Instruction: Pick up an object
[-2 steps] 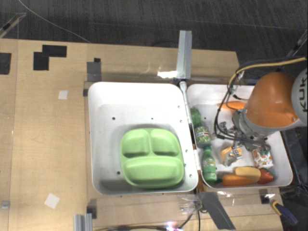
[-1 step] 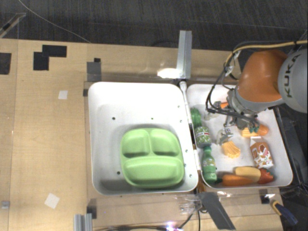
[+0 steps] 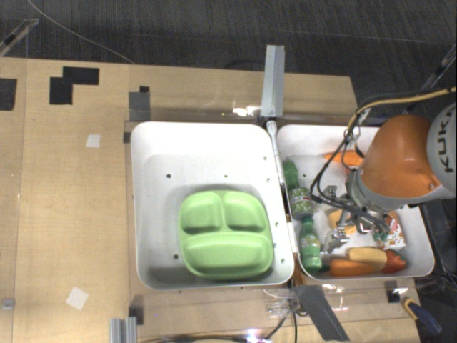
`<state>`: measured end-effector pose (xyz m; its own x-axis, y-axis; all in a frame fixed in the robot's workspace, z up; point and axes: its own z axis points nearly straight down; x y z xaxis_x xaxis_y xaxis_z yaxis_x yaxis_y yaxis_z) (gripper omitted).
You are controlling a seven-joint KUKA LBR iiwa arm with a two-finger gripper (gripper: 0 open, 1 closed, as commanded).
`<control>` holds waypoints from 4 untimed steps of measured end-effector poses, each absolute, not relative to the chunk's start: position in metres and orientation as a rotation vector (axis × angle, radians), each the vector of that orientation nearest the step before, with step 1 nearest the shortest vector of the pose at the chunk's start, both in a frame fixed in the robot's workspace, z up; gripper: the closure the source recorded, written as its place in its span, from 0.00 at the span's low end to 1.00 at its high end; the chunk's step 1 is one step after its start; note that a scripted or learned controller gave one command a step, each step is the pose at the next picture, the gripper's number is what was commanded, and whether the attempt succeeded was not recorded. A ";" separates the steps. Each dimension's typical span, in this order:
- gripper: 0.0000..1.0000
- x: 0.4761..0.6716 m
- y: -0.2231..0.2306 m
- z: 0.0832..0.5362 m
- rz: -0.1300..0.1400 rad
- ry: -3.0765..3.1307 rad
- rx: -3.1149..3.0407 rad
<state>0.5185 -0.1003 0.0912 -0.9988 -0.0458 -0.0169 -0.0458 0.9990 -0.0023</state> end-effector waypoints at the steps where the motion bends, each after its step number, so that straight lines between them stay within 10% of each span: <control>1: 0.00 0.534 -0.102 0.091 0.000 3.126 0.094; 4: 0.00 0.515 -0.087 0.091 -0.001 3.123 0.149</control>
